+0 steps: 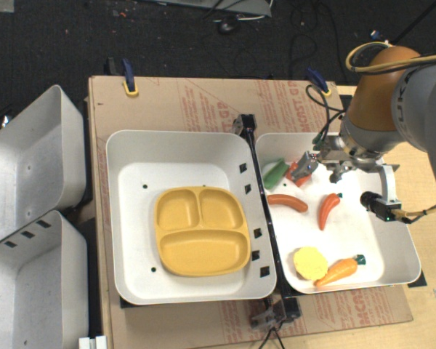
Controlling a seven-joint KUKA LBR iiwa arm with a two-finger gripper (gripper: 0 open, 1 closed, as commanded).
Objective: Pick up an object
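Red chili (pixel 329 211), sausage (pixel 287 203), green pepper (pixel 275 172), carrot (pixel 338 270), yellow disc (pixel 310 262) loose in right bin (pixel 392 249)

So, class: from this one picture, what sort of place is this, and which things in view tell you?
Most likely a robotics lab bench set up for grasping trials. The clues: a grey and orange robot arm reaching over two white bins, toy food such as a carrot, and loose cables on the dark floor.

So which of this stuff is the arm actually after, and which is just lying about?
In play, right bin:
gripper
green pepper
sausage
red pepper
yellow piece
carrot

Lying about:
yellow tray in the left bin
blue clamps
cables
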